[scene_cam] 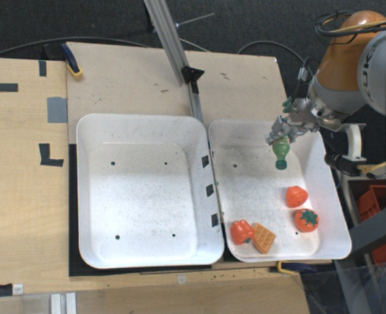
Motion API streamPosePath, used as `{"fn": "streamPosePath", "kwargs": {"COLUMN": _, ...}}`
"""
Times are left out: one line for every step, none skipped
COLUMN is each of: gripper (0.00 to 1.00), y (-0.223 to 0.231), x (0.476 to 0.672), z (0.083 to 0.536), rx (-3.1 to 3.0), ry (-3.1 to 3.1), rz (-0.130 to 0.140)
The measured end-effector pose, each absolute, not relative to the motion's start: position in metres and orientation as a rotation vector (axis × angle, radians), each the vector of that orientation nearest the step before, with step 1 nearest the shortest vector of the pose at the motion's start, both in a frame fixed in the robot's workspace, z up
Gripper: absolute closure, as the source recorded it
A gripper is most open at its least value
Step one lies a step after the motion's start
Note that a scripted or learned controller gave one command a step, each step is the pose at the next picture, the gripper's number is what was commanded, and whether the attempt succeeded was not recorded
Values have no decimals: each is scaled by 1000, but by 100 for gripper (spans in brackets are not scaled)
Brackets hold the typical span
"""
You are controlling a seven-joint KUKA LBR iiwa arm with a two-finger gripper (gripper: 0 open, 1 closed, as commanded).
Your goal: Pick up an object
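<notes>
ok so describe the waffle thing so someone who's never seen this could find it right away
Look in the right bin, along its near edge. The waffle lies there, right beside a red pepper. It is the one flat, tan, grid-patterned piece; the other pieces along that end are rounded and red or orange.

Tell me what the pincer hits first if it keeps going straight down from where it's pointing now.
Probably the green toy right beneath the pincer; the two overlap in this view, so contact is unclear. Past that comes the bare floor of the right bin. Depth is hard to judge from this slant.
</notes>
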State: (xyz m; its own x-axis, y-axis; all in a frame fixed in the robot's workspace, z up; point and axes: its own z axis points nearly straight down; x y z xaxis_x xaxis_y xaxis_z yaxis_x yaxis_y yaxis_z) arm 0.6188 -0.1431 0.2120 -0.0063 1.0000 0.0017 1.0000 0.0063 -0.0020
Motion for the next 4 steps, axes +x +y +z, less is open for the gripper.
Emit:
{"fn": "streamPosePath", "kwargs": {"gripper": 100, "y": -90, "x": 621, "z": 225, "rx": -2213, "ry": -2228, "rz": -3}}
{"fn": "streamPosePath", "kwargs": {"gripper": 100, "y": -43, "x": 624, "z": 232, "rx": -2213, "ry": -2228, "rz": -2}}
{"fn": "streamPosePath", "kwargs": {"gripper": 100, "y": 21, "x": 632, "z": 232, "rx": -2211, "ry": -2229, "rz": -1}}
{"fn": "streamPosePath", "kwargs": {"gripper": 100, "y": 69, "x": 636, "z": 237, "rx": -2213, "ry": -2228, "rz": -1}}
